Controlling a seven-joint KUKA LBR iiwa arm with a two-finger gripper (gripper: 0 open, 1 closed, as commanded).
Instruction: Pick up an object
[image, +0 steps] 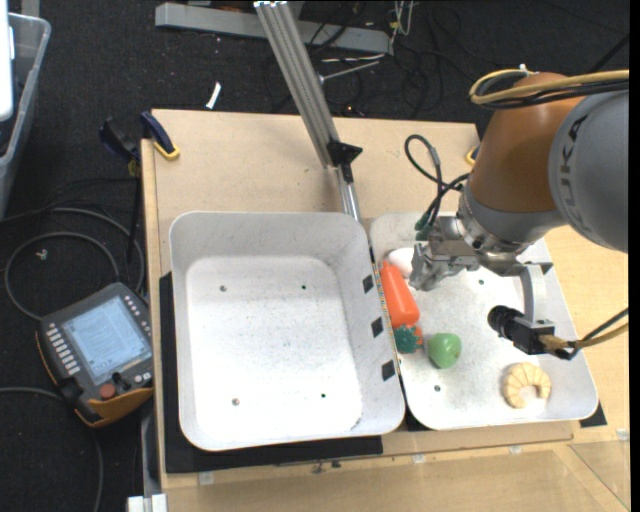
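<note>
The gripper (432, 268) is seen low in the right bin (560, 400), near its top left corner. Whether the jaws are wide or narrow cannot be told. Nothing is seen held between them. An orange carrot (398, 295) is laid just left of the jaws, along the bin's left wall. A green toy (443, 349) is found below the jaws, a little apart. A tan pastry (526, 384) is placed well below and to the right. The left bin (190, 240) is set far left of the jaws.
</note>
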